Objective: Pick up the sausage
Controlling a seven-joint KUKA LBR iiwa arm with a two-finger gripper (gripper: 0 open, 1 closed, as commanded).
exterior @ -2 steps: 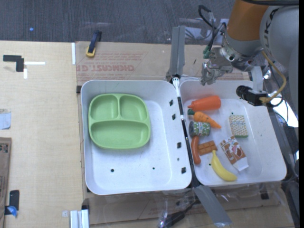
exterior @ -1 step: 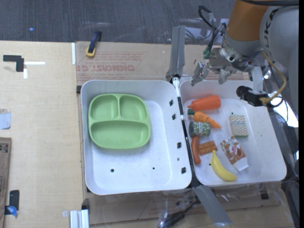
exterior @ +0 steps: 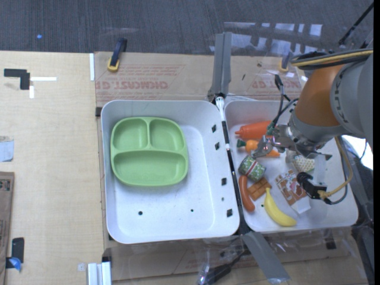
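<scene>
The sausage (exterior: 245, 193) is a reddish-orange link lying lengthwise by the left wall of the right bin (exterior: 332, 218), near its front. My gripper (exterior: 265, 148) hangs over the middle of that bin, above a small orange item and just behind a green can (exterior: 252, 168). It sits well back and to the right of the sausage, apart from it. The grey arm with its orange band (exterior: 317, 94) comes in from the right and hides the bin's back right part.
A carrot (exterior: 255, 128) lies behind the gripper. A brown piece (exterior: 260, 189) touches the sausage's right side, with a banana (exterior: 278, 210) and a printed packet (exterior: 291, 189) further right. The left bin (exterior: 172, 218) holds a green divided plate (exterior: 149, 151).
</scene>
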